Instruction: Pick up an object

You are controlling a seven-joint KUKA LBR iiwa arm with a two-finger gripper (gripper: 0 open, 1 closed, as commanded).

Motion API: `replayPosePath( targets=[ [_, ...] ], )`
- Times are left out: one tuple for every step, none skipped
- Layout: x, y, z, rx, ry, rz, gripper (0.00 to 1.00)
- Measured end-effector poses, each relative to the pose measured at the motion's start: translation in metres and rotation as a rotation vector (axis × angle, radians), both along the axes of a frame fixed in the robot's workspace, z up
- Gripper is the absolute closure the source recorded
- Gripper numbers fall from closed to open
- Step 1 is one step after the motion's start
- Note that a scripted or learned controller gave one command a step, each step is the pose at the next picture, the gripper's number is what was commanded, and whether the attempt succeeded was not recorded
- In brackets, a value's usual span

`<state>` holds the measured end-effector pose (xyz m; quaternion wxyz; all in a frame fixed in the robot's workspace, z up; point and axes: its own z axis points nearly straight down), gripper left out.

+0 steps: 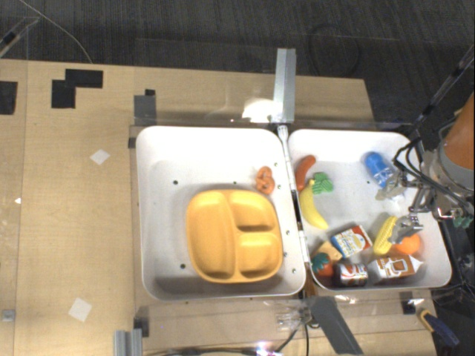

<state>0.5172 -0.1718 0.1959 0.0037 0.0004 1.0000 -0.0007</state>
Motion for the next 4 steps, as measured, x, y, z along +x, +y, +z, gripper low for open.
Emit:
replayPosePath(
  targets=[
    [0.088, -0.031, -0.099, 0.001, -0.006, -0.255, 0.0],
    [0.14, -0.008, -0.107, 0.003, -0.001, -0.425, 0.0],
    [0.124, -0.035, -0.022, 0.0, -0.01, -0.229, 0.0],
    [0.103, -0.028, -0.104, 0.004, 0.0, -0.553, 0.0]
  ],
)
